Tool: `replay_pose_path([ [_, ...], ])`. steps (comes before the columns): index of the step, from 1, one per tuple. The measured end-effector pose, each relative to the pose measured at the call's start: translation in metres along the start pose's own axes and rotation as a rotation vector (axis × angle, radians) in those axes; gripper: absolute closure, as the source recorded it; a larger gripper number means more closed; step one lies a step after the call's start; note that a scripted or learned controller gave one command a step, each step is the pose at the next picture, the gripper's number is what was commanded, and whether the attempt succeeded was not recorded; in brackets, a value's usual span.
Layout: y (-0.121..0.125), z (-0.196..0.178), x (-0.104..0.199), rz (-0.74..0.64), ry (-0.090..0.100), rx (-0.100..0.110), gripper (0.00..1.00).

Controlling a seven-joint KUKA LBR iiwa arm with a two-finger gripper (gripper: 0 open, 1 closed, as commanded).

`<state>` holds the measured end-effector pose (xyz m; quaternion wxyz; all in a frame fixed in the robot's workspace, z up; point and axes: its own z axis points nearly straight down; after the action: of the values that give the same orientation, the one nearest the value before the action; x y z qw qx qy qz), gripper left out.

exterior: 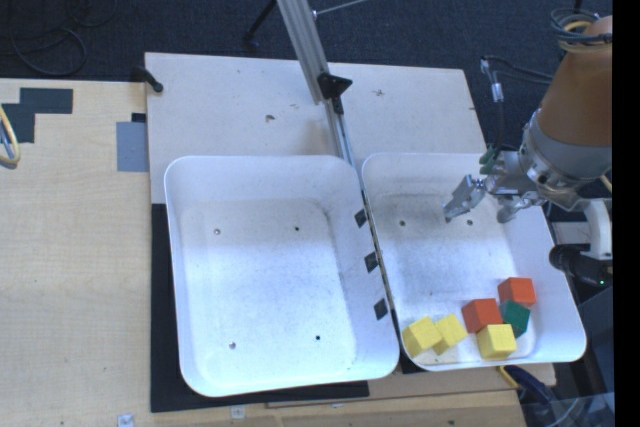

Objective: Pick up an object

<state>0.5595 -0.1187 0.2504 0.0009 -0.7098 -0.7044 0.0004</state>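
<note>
A cluster of blocks [478, 320] sits at the near corner of the right bin [425, 240]: yellow ones nearest, red, green and orange just behind; farther back the gripper [487, 202] hangs over the bin's far half, fingers spread, holding nothing, so the blocks lie nearward of it

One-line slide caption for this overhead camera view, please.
Gripper open above the right bin; yellow, red, orange and green blocks clustered in its near corner.
</note>
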Motion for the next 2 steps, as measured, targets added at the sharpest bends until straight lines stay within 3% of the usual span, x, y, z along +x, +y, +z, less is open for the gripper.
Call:
replay_pose_path([
  [1,-0.042,0.041,-0.036,-0.003,0.0,0.007,0.0],
  [2,-0.01,0.147,-0.005,-0.009,0.003,0.008,0.0],
])
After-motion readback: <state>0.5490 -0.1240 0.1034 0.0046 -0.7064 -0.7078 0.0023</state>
